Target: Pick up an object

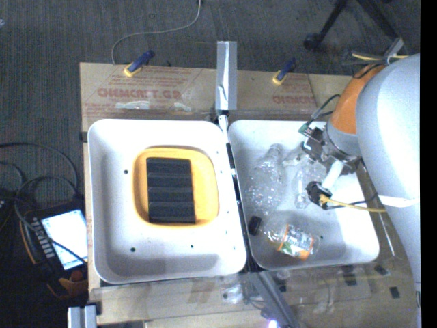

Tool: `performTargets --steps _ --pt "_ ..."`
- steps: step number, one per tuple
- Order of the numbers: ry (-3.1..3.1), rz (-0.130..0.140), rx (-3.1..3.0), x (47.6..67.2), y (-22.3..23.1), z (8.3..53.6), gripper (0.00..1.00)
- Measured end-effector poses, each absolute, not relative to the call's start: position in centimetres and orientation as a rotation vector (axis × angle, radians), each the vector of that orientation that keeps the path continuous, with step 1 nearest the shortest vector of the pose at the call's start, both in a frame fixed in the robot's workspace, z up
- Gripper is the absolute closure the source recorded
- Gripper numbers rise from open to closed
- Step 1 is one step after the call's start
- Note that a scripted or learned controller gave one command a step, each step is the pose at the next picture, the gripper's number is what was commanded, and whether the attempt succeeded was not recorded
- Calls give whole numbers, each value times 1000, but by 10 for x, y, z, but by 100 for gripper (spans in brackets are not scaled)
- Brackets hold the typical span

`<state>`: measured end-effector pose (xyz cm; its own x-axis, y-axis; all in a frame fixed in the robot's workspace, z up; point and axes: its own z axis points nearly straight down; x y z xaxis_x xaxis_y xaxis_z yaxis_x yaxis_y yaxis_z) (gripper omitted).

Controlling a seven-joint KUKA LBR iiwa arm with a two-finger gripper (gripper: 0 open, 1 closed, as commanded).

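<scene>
Two white bins rest side by side on a brown board (pixel 164 91) held by two blue-and-yellow clamps (pixel 138 62) at its upper edge. The board lies over dark grey carpet (pixel 54 33), with a chair base (pixel 341 9) at upper right and a lit screen (pixel 65 236) at lower left. The left bin (pixel 109 251) holds a yellow tray (pixel 141 183) bearing a black ridged block (pixel 171 190). The right bin (pixel 355 244) holds a crumpled clear bottle (pixel 268 173), a small black piece (pixel 255 225) and an orange-labelled bottle (pixel 295 241). The gripper (pixel 308 142) hangs over the bin's upper right, near the clear bottle. Whether it is open or closed cannot be told.
</scene>
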<state>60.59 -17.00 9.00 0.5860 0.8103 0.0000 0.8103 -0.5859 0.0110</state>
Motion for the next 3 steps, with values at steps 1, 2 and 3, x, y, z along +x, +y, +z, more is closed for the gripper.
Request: performTargets --steps 1,2,3 --pt "1425 8 2789 606 -170 90 0" --pt "1421 -7 2799 631 -218 224 0" --pt "1830 -6 2551 607 -197 289 0"
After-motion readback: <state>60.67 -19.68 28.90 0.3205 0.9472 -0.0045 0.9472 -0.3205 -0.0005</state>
